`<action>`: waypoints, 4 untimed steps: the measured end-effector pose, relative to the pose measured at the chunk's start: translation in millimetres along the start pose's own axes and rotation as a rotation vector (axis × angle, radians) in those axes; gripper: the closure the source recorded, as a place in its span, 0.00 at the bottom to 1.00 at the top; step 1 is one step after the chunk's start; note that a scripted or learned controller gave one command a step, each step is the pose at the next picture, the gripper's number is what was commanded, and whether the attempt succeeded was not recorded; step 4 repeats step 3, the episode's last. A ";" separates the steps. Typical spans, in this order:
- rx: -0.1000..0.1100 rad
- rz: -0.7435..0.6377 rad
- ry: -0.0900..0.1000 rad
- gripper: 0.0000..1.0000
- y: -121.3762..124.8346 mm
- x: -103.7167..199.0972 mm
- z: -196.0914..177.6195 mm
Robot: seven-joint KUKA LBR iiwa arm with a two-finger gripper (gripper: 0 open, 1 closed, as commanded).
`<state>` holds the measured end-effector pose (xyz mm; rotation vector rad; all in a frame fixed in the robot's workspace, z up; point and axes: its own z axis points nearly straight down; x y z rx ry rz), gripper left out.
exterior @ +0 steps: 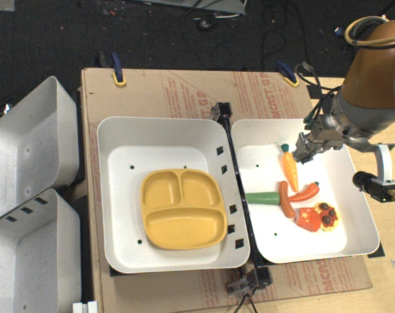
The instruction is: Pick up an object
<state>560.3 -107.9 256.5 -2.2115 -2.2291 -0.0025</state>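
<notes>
Camera view: the gripper hovers over the right bin, just beside the carrot; its grip state I cannot tell. Looks like the approach step; next it needs lowering onto the carrot.

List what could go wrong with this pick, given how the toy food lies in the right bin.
1. The gripper hangs beside the carrot, near its green top; closing there may clip only the tip, so it slips out.
2. The sausage, chili pepper and green piece lie touching, so a grasp could drag a neighbour.
3. The pizza slice lies flat, probably hard to pinch.
</notes>
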 end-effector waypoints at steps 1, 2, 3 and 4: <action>0.002 0.000 0.000 1.00 -16.8 56.5 4.3; 0.003 0.000 0.000 1.00 -24.8 114.9 18.6; 0.002 0.001 -0.001 1.00 -30.3 158.8 25.1; 0.002 0.001 -0.001 1.00 -30.3 158.8 25.1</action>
